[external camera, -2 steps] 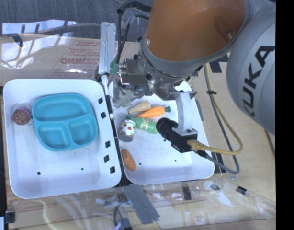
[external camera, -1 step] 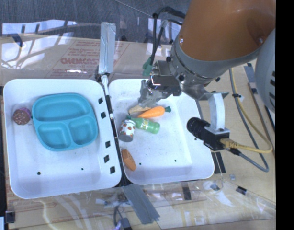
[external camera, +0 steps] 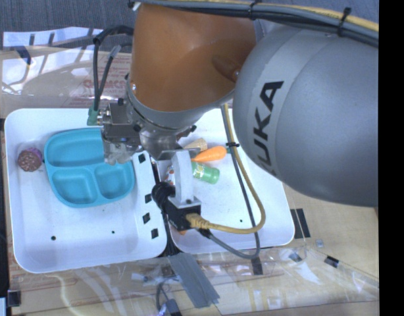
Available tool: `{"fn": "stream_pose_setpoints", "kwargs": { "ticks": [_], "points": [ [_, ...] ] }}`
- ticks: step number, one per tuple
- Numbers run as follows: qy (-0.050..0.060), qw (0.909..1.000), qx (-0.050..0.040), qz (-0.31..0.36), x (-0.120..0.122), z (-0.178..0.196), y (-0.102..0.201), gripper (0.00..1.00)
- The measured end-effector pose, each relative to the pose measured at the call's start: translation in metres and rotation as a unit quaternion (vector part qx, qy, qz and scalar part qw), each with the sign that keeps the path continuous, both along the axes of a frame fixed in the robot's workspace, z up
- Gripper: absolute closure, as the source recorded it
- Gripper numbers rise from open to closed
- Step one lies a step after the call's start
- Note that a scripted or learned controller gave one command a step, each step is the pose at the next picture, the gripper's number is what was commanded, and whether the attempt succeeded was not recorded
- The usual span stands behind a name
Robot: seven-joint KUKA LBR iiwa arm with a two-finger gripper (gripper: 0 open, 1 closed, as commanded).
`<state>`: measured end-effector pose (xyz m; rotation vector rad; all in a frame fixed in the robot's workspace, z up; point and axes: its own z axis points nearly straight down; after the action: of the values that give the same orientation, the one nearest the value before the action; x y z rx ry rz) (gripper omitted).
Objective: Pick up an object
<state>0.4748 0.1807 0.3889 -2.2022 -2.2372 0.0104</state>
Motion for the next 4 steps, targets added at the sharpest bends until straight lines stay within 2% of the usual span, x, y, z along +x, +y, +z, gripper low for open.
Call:
{"fn": "stream_pose_setpoints", "kwargs": {
  "ticks": [1,2,3,4],
  "points": [
    [-0.005,1.0,0.0018,-0.007,0.006,0.055,-0.094,1.0],
    [0.002,1.0,-0.0001,-0.006,0.001,-0.073,-0.151,1.0],
    [-0.005,1.0,0.0009,-0.006,0.002,0.008,-0.216,1.0],
    [-0.003,1.0,0.0021,-0.001,0.028,0.04,-0.105,1.0]
  ]
}}
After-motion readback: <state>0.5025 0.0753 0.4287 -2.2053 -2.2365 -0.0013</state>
